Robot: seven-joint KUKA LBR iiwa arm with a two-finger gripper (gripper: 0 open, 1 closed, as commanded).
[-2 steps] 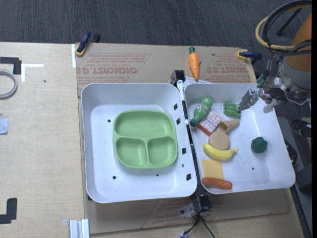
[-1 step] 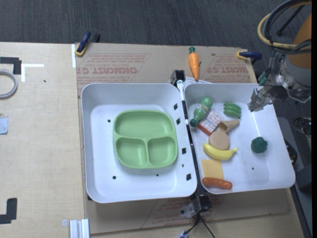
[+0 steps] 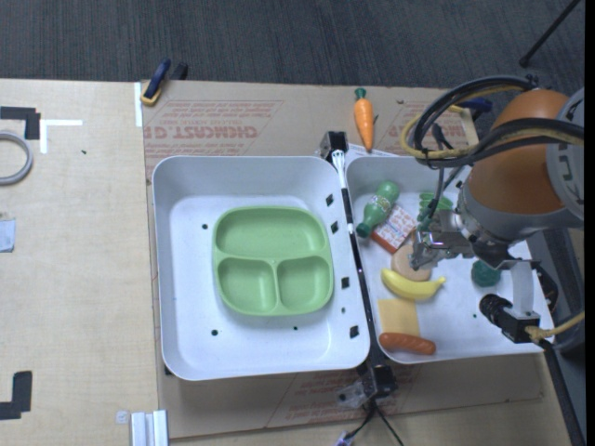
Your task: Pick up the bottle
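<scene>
Black cables (image 3: 372, 407) trail off the bench's near edge, below and left of the jaws. Far to their left lies pale bare wood (image 3: 74, 249) with black tape marks and a grey ring at the edge. Next comes a cardboard sheet (image 3: 214, 119) printed with red lettering, lying under both bins. On it the left bin (image 3: 177, 277) carries a green divided plate (image 3: 274, 260), well apart from the jaws. Beyond the bins, up and left of the jaws, a blue-and-yellow tool (image 3: 155, 82) lies at the cardboard's corner and a toy carrot (image 3: 363, 117) lies just outside the right bin (image 3: 456, 337). Dark carpet (image 3: 279, 17) fills the room behind the bench.

Inside the right bin, the bottle (image 3: 376, 208), green with a red-and-white label, lies tilted just left of the jaws, apart from them. Below the jaws lies a banana (image 3: 413, 286), touching a tan round piece; lower still, a yellow wedge (image 3: 399, 319) and a red sausage (image 3: 406, 344). The gripper (image 3: 428, 246) hangs over the bin's middle; whether its jaws stand wide or narrow I cannot tell. Right of it rise the arm's orange band (image 3: 521, 170) and looping black hoses
</scene>
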